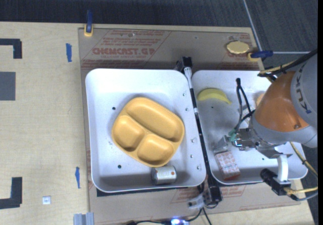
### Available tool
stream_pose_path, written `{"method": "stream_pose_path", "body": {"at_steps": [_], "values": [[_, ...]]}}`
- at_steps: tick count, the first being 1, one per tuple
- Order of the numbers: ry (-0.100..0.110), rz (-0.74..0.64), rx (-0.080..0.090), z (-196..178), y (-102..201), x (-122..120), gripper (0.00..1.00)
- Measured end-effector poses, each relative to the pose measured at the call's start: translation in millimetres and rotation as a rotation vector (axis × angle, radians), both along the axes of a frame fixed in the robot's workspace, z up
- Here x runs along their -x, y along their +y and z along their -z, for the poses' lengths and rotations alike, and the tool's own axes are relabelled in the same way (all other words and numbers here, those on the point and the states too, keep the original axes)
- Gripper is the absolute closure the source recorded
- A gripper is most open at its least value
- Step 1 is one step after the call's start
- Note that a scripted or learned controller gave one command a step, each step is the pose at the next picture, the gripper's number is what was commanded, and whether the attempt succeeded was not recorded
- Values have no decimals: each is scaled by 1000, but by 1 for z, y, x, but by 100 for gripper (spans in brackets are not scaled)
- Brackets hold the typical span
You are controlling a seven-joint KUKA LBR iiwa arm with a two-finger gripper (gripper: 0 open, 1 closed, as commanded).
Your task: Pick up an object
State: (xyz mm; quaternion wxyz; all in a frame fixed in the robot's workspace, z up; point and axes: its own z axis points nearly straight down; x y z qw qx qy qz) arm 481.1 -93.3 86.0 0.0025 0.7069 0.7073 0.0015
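Since any object counts, weigh your choices from the left bin [96, 118] across: the yellow divided tray [147, 130] is broad, stiff and smooth, awkward except by its rim, and the small can [164, 174] at the near wall will roll. In the right bin [212, 166], the banana [213, 96] is soft and bruises; take it mid-length. The small patterned packet [227, 163] looks light and lies just beside the tool [237, 141], nearer the camera. Whether the tool is wide or narrow, I cannot tell.
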Motion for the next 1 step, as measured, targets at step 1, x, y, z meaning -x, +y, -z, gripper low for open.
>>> {"method": "stream_pose_path", "body": {"at_steps": [1], "values": [[0,-1,-1,0,0,0,0]]}}
